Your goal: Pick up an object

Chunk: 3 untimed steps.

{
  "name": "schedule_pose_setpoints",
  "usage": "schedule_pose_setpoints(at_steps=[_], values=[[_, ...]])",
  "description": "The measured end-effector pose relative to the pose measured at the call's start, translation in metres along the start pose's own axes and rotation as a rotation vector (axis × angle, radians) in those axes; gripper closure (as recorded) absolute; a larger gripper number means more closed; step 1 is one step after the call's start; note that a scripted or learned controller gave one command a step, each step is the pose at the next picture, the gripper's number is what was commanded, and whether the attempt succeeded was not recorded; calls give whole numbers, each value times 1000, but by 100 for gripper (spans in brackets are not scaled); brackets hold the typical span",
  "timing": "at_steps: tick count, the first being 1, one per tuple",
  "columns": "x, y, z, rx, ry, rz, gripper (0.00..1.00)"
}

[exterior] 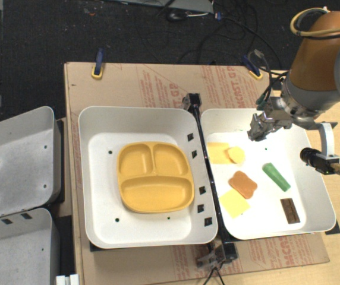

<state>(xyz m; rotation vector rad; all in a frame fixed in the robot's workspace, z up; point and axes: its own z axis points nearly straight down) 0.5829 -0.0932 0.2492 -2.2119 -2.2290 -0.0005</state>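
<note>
Glossy green stick (276, 177), flat brown bar (289, 211), smooth white bin (321, 203)

The arm (321, 64) enters from the right edge, its orange band sitting highest and farthest right. From there the grey wrist (289, 105) slopes down and to the left, ending in the gripper (257, 130). The jaws point downward and leftward, at the lowest, leftmost end of the arm. Their spread cannot be made out from this slanted overhead angle.
</note>
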Motion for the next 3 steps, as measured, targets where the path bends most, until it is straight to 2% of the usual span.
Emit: schedule_pose_setpoints(at_steps=[1, 3], values=[[42, 15, 0, -3, -1, 1, 100], [153, 58, 24, -3, 0, -1, 100]])
